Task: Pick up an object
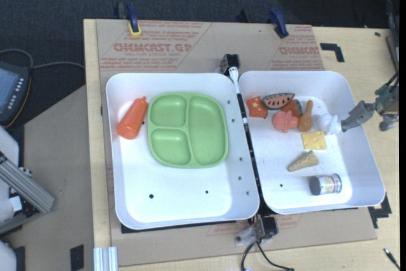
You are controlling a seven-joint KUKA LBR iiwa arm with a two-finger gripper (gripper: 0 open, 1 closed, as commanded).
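Observation:
The right bin (361,165) holds several toy foods: a red block (257,108), a watermelon slice (279,99), a pink-red piece (287,119), a brown cone-shaped piece (307,115), a yellow cheese block (314,140), a tan wedge (304,162), a small can (325,185) lying on its side and a white lump (328,122). My gripper (366,124) hangs over the bin's right side, open, with nothing between its fingers. Its left fingertip (350,124) sits just right of the white lump.
The left bin (177,200) carries a green divided plate (188,129) and an orange bottle-shaped toy (130,118) at its left. A black divider bar (242,124) runs between the bins. Clamps (133,25) grip the board's far edge.

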